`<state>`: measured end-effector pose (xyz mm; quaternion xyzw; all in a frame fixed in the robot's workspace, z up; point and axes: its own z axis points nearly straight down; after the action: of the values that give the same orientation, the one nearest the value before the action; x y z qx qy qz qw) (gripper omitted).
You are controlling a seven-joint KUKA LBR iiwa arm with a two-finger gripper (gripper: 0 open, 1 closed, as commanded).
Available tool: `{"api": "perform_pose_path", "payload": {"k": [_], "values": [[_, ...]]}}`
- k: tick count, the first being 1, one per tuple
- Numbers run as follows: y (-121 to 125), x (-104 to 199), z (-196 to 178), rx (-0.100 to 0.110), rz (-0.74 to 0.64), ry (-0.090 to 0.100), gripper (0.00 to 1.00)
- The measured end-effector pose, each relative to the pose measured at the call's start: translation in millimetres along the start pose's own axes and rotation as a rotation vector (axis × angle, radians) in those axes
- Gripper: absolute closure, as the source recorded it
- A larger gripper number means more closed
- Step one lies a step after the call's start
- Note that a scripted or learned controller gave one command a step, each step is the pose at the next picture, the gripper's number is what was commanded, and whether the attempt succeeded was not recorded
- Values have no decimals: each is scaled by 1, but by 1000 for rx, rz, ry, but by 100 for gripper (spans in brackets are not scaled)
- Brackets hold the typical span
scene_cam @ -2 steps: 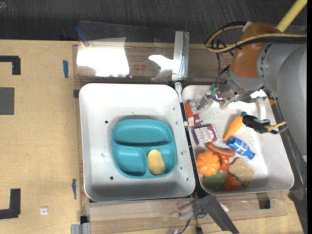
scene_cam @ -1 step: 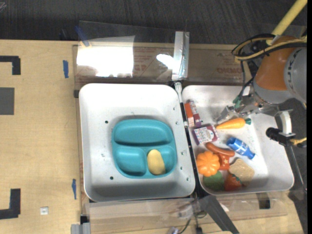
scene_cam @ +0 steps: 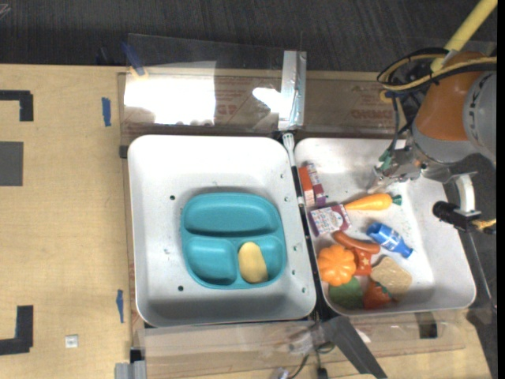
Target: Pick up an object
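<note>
glossy white plastic bins (scene_cam: 150, 164), smooth teal plastic tray (scene_cam: 229, 215), matt brown cardboard-like bench (scene_cam: 63, 235)

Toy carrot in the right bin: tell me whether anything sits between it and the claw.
Nothing visible does. The claw hangs just above and right of the toy carrot; the other toys lie below it in the right bin.

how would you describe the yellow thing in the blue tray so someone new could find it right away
Start at the left white bin, which holds a teal divided tray. In the tray's lower right compartment lies a pale yellow, egg-shaped piece like a potato or lemon. It is the tray's sole item, apart from the toy food heaped in the right bin.
</note>
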<state>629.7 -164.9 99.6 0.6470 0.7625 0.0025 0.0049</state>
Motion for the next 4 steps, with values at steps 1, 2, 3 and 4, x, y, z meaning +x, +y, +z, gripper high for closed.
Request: {"api": "perform_pose_path", "payload": {"k": [1,2,3,4], "values": [[0,0,1,1,0,1,0],[-24,10,12,5,-58,3,0],[-22,9,0,-3,-57,0,100],[46,111,-90,0,29,6,100]]}}
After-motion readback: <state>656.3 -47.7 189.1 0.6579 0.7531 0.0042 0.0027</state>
